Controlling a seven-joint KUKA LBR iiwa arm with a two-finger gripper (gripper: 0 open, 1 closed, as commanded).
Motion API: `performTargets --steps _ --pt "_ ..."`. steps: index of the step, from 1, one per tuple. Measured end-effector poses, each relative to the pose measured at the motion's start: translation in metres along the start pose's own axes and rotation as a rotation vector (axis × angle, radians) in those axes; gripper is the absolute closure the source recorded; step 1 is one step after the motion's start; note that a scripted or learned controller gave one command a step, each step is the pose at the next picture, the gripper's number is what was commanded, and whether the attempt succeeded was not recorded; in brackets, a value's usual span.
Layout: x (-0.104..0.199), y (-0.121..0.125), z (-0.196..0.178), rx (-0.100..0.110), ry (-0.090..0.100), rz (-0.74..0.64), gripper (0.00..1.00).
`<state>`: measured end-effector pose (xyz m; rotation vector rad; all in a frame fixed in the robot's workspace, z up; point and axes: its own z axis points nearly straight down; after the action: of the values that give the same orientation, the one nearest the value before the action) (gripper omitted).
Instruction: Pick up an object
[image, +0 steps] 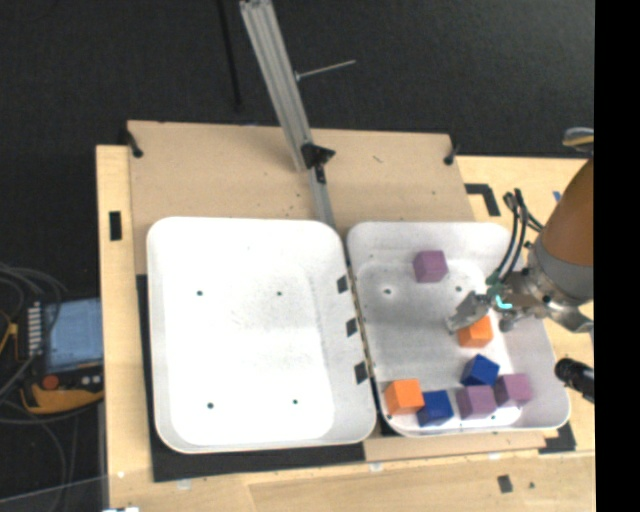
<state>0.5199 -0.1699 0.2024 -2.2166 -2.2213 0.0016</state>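
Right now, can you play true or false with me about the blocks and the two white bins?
1. All the blocks lie in the right bin. True.
2. The end effector is over the left bin. False: it is over the right bin, right by an orange block.
3. There are two orange blocks. True: the second orange block sits near the bin's front corner.
4. A purple block sits alone toward the back of the right bin. True.
5. There is a green block among them. False: the blocks are orange, blue and purple.
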Motion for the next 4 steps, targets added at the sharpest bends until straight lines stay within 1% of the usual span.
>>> performTargets --steps 1,2,3,4 --pt "0.0 0.001 -0.002 -0.005 -0.001 0.002 0.0" --pt "0.004 0.005 0.043 0.0 -0.002 0.006 0.0" --pt "-0.004 0.015 0.073 -0.027 -0.013 0.001 0.0" --pt "-0.005 0.017 0.078 -0.029 -0.013 0.008 0.0"
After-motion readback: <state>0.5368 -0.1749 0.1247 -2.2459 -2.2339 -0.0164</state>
